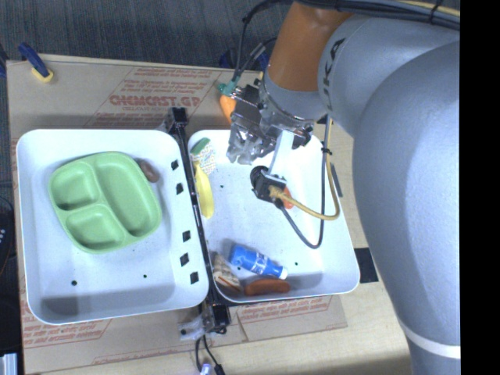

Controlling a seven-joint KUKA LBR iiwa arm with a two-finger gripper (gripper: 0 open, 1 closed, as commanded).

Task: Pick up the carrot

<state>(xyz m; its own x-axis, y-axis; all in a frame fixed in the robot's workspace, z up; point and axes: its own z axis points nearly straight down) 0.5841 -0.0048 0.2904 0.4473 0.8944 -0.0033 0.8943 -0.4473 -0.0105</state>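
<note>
A small bit of orange that may be the carrot (226, 105) peeks out at the far edge of the right bin (332, 268), mostly hidden by the arm. The gripper (244, 148) hangs just beside it, over the bin's far left corner. There is bare white floor in the middle of the bin. A banana (204, 191) lies along the left wall, and a blue bottle (256, 262) sits near the front.

divided plate (105, 200) in left bin (47, 287); banana (205, 194), bottle (256, 262) in right bin (336, 264); pincer (244, 148) above the right bin's far end.
</note>
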